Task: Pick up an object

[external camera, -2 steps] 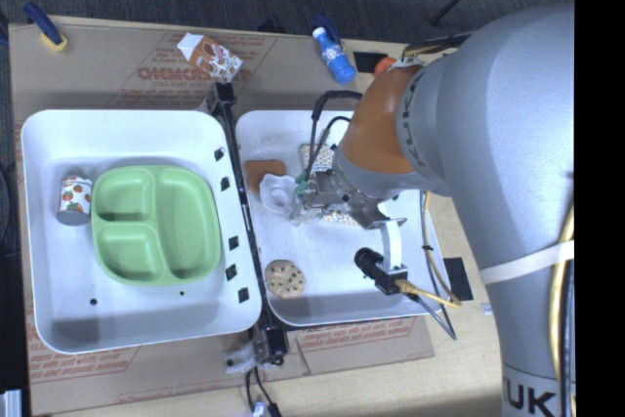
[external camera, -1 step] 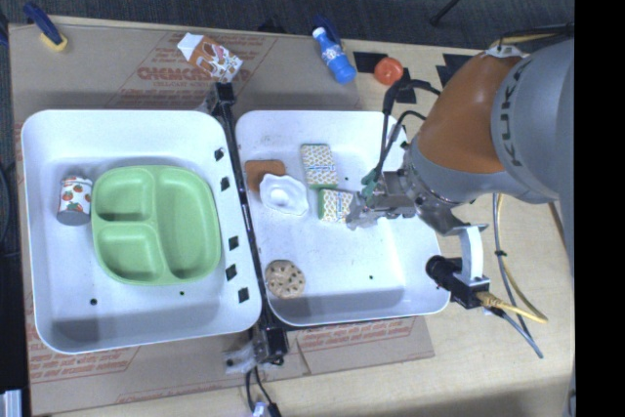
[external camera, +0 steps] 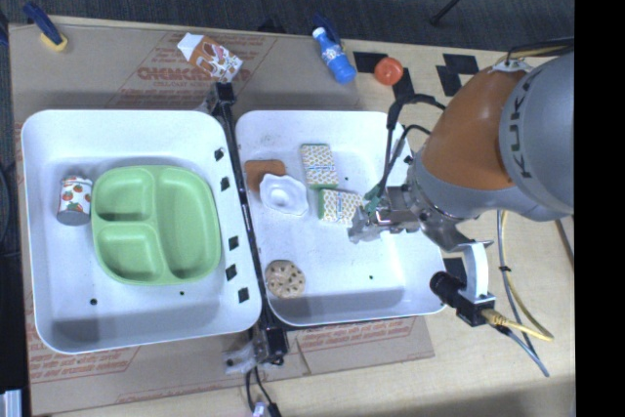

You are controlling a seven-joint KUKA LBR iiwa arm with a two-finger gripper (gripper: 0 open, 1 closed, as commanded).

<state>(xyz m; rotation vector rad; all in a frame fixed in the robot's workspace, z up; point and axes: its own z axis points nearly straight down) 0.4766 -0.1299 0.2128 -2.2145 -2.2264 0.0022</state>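
Arm [external camera: 488, 146]: grey with orange band, entering from the right, covering the right bin's right edge.
Left bin [external camera: 39, 210]: white, shallow. Holds a green divided plate [external camera: 156, 222] and, touching the plate's left edge, a small printed can [external camera: 74, 200] lying on its side.
Right bin [external camera: 322, 298]: white, shallow, just beside the left bin.
Contents of right bin: two patterned packets, one [external camera: 317, 163] near the centre top, the other [external camera: 339, 206] just below it; a white cup-like piece [external camera: 282, 195] to their left, overlapping a brown slab [external camera: 262, 172]; a round speckled cookie [external camera: 284, 279] alone near the front left corner.
Gripper [external camera: 363, 225]: low in the right bin, at the lower packet's right edge. Finger spread and contact cannot be made out; nothing visibly held.
Bench items behind the bins: blue bottle [external camera: 334, 58], orange ball [external camera: 389, 69], small printed carton [external camera: 209, 57], blue-and-yellow clamp [external camera: 44, 26] at far left.
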